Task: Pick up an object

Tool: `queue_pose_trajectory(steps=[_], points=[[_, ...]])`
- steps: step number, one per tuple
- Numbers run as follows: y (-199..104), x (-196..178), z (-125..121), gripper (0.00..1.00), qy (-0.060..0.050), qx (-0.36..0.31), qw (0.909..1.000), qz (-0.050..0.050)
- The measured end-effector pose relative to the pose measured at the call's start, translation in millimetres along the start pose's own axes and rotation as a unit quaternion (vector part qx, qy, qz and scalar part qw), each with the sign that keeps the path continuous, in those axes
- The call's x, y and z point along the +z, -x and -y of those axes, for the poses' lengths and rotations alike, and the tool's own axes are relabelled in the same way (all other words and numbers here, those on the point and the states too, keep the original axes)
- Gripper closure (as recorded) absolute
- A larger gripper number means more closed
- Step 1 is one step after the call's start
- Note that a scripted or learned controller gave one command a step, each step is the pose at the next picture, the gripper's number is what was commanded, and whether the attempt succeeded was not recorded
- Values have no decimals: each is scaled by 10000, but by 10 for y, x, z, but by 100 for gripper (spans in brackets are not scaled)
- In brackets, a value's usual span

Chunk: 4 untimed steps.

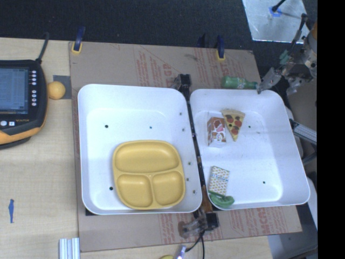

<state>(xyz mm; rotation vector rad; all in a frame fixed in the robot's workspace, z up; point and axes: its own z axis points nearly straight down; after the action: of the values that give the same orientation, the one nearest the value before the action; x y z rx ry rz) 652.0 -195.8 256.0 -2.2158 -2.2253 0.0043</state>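
Up at the far right corner of the right-hand shallow white bin (pixel 280 144), the pincer (pixel 269 82) hangs just over the rim, a grey tangle of metal, and whether it is apart or together cannot be told at this size. It grips nothing that can be seen.

From there, the candidates all lie to the camera's left and nearer the viewer. Closest is the small pizza-slice-shaped toy (pixel 234 123), its point aimed toward the near edge, long axis running roughly far-to-near. Just beside it, touching or almost, sits the red-and-white printed packet (pixel 216 130), also lengthwise far-to-near. Either looks a fair first choice: a short diagonal drop into the bin, with bare white floor on the right side of the slice for a finger to land.

Farther down, well apart from those two, the pale patterned packet (pixel 219 179) lies close to the inner wall, and the green rounded toy (pixel 222 200) is tucked right against the near rim; both would probably crowd the approach.

Outside the bin, a green bottle-like piece (pixel 237 82) rests on the cardboard-covered worktop (pixel 135 63), near the pincer but beyond the far wall.

Across the divide, the left white bin (pixel 97 112) carries a yellow three-compartment plastic plate (pixel 149 174), wide and flat, likely hard to pinch.
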Motion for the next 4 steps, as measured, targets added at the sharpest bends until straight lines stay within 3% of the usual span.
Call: queue_pose_trajectory(steps=[1,2,3,4], points=[[-367,1653,-27,0,-12,-4,10000,-5],[-1002,1641,122,0,-5,-11,10000,-2],[-982,1515,113,100,-1,-15,10000,7],[-982,1515,114,0,-2,-16,10000,8]])
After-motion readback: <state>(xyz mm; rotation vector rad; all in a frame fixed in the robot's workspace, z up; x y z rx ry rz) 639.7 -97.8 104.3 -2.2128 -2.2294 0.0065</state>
